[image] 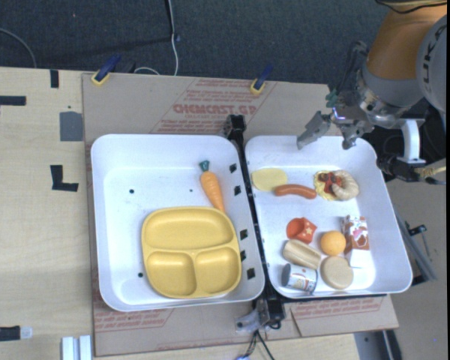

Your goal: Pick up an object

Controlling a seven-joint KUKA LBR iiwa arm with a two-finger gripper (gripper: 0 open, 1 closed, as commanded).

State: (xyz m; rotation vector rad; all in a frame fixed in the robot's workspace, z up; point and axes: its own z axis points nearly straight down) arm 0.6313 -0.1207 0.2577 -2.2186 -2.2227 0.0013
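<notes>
Hovering over the far rim of the right bin [386, 201], the gripper [329, 135] has its two dark fingers spread apart with nothing between them. Below it in that bin lie toy foods, apart from it: a flat pale yellow disc [269, 178], a glossy sausage [295, 192], a frosted pastry [337, 185], a red tomato [301, 229] and a smooth orange ball [332, 243]. The left bin [109, 223] holds a ridged carrot [211, 188] touching a yellow three-compartment plastic tray [190, 250]
</notes>
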